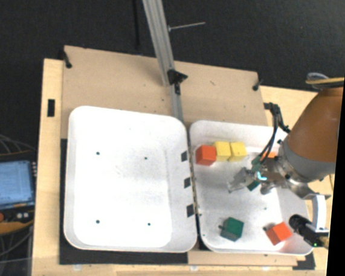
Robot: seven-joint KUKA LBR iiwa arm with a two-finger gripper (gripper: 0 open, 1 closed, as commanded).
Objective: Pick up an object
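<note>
Bench: bears two white bins side by side, and every block lies in the right one.
Left bin: plain white floor with a few dark specks; nothing in it bears on the risks below.
Right bin: holds five blocks, so a blind descent could land on bare floor between them and close on nothing.
Arm: reaches in from the right and hangs over the right half of the bin; its bulk hides the floor under it, so anything lying there is unknown.
Gripper: hovers near the middle of the right bin above bare floor, with no block seen between its fingers. Whether the fingers are spread or closed I cannot tell.
Row of three: red block, yellow block and second yellow block sit touching along the far side. Going for one risks a finger landing on its neighbour, or two blocks being shoved instead of one lifted.
Green block: alone near the front, well apart from the rest, and probably the safest target. It sits turned at an angle, so fingers closing on its corners may twist it out.
Orange block: close to the near right corner of the bin, where the wall could block a finger.
</note>
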